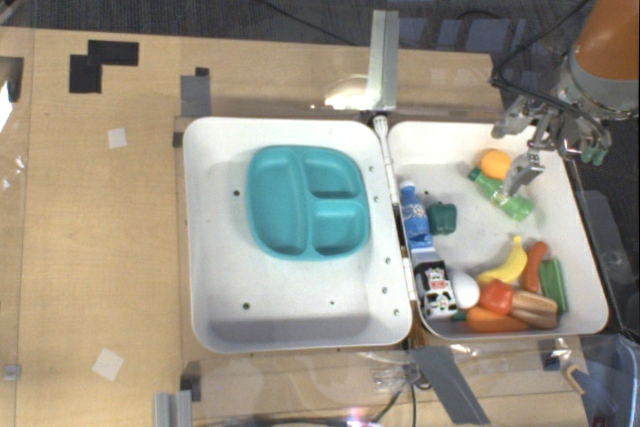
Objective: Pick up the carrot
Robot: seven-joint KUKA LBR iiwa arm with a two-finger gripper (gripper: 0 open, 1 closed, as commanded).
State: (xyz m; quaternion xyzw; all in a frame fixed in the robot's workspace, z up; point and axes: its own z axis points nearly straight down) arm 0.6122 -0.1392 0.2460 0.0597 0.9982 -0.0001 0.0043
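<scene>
The carrot is an orange, elongated piece lying along the front wall of the right bin, partly under a red pepper and a tan bread-like piece. My gripper hangs over the back of the same bin, well behind the carrot. It is just right of an orange fruit and above a green bottle, and nothing shows in its grasp.
Around the carrot are a banana, a reddish-orange stick, a green piece, a white egg and a black-and-white carton. A blue bottle lies by the divider. The left bin holds a teal divided plate.
</scene>
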